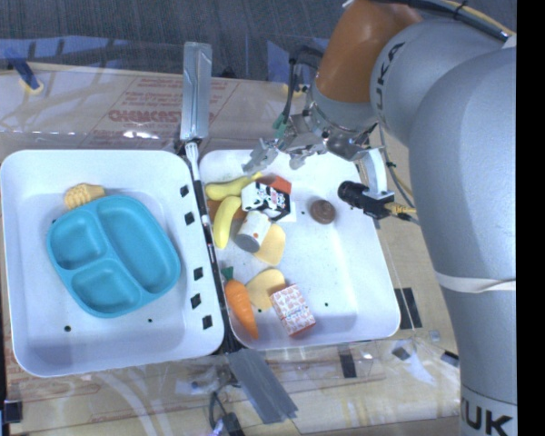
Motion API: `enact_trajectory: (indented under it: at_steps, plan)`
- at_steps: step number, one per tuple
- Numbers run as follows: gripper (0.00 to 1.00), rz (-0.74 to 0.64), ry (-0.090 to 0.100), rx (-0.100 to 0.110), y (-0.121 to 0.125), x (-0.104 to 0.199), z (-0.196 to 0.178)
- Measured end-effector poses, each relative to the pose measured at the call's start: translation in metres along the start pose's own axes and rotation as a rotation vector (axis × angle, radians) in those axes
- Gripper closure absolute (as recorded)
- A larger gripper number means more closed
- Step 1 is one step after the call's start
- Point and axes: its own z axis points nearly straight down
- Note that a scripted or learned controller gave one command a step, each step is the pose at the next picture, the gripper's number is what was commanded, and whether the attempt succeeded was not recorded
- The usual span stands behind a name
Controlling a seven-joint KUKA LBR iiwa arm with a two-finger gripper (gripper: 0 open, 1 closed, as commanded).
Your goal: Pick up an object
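The banana (225, 209) was the object I judged easiest to take: it lay in the right bin (368, 289), hard against that bin's left wall, a long yellow piece running near to far with a second yellow curve crossing its far end. It looked like a light, stiff plastic toy, smooth and probably slippery, so I reckoned a hold across its narrow middle would serve best, the fingers closing left to right. The wall on its left left little room for a finger on that side.

My gripper (286, 148) hung over the far rim of the right bin, its fingers spread somewhat apart and nothing between them. It stood well apart from the banana, farther off and to the right.

Clutter crowded the middle of the bin. A small white cup (250, 232) lay tilted, touching the banana's right side, and a black-and-white patterned box (271, 198) sat just beyond it. A pale yellow wedge (272, 243) lay just right of the cup. Nearer, an orange carrot (240, 305) rested by the left wall, beside a yellow piece (264, 284) and a red-patterned box (292, 310). A brown round piece (322, 211) sat alone to the right, the freest thing there. In the left bin (27, 243) lay a blue divided plate (113, 252) with a corn cob (84, 193) at its far edge.
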Motion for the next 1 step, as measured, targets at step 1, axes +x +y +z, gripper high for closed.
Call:
enact_trajectory:
  at_steps: [1]
  plan:
    - [0.00,0.049,0.001,0.010,-0.0124,-0.0434,0.0986]
